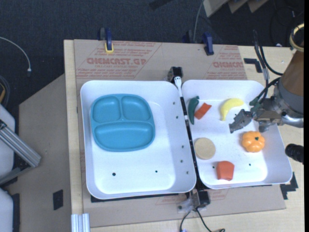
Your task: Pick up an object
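- on the left of the bench, the left bin (96, 178) holds a blue divided plate (123, 122) lying flat toward its far left part; no arm is near it.
- across the join between the bins, the right bin (277, 170) carries the loose pieces: a toy carrot (198, 108) with a green top at its far left, a tan disc (204, 148) nearer the middle, and a red block (225, 170) at the near side.
- further right, a yellow banana (230, 107) lies at the far side, and an orange pumpkin (253, 141) sits toward the right wall.
- between the banana and the pumpkin, the gripper (240, 121) hangs low over the bin floor, close beside both; its dark fingers look spread, with nothing between them.
- at the right edge, the grey arm (289, 98) reaches in over the bin's rim.
- progress, as a judgement: no piece is lifted, every one rests on the bin floor, so the pick is yet to be made; the claw must settle on one piece, likely banana or pumpkin, then pinch and raise it.
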`<state>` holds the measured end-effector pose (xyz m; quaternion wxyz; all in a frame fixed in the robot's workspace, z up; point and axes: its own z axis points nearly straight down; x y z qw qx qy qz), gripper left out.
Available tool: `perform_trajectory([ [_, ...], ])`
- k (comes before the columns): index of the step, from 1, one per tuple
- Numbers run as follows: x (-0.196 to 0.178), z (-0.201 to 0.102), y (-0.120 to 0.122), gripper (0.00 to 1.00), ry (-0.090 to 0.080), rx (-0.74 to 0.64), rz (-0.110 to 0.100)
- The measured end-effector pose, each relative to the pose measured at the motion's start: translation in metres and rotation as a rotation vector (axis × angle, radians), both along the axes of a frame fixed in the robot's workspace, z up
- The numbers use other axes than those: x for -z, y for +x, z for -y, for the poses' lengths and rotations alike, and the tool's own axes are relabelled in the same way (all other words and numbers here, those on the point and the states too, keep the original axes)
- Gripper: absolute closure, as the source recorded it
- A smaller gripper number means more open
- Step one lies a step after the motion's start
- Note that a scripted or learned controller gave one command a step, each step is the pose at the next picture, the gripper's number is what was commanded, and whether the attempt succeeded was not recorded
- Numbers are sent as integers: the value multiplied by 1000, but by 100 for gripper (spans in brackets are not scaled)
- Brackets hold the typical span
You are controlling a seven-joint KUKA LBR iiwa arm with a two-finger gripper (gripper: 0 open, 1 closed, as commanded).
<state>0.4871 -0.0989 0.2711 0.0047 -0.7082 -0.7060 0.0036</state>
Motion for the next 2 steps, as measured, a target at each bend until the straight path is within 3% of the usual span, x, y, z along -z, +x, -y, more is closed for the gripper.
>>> perform_trajectory([
  [1,-6,0,2,0,-2,-3,12],
  [2,49,3,11,0,0,-3,7],
])
